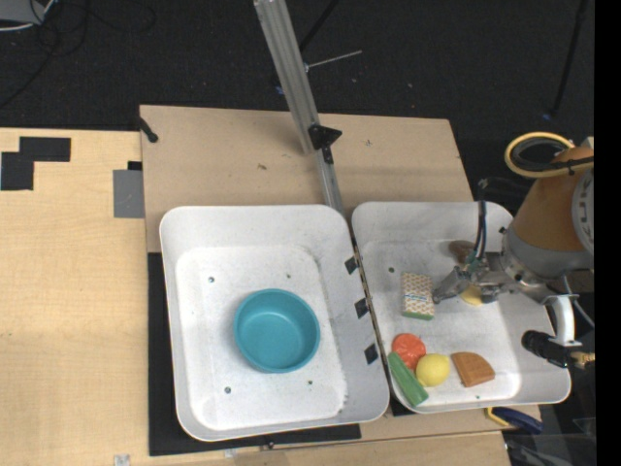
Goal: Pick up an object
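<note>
**Reaching into the right bin**

On the worktop [58, 289] sit two white bins side by side. The left bin [194, 250] holds a teal bowl [277, 330], upright, near its middle. A metal post [294, 76] rises at a slant behind the seam where the bins meet.

The right bin [388, 231] holds the rest. A patterned sponge block [418, 295] lies left of centre. Along the near edge sit a green vegetable [408, 379], a red tomato-like piece [408, 347] touching a yellow lemon-like piece [433, 369], and a brown wedge [473, 368] just beside them.

My fingers [466, 287] are low in this bin, right of the sponge block, with a small yellow piece [473, 296] right at them. Whether they are spread or pinching it I cannot tell. My arm [548, 226] comes in over the bin's right rim.
</note>
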Motion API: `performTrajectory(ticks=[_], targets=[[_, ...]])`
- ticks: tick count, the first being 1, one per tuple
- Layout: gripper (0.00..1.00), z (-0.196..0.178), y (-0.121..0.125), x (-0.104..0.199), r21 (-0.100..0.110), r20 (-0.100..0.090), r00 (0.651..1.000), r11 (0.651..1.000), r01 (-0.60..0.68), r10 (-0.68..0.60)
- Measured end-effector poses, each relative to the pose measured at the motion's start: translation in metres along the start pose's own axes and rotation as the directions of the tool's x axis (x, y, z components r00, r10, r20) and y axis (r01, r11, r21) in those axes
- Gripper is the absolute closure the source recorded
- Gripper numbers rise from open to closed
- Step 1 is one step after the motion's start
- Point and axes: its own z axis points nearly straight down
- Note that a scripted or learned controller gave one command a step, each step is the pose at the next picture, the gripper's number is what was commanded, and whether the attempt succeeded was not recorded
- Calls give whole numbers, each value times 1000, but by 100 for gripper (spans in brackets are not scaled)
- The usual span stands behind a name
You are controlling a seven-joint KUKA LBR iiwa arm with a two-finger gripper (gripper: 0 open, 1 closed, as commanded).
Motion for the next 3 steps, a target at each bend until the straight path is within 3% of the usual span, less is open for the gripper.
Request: performTrajectory(ticks=[1,3], targets=[[100,-12,1,-1,-3,1,1000,1000,-1,1],[100,-125,13,1,-5,1,1000,1000,0,0]])
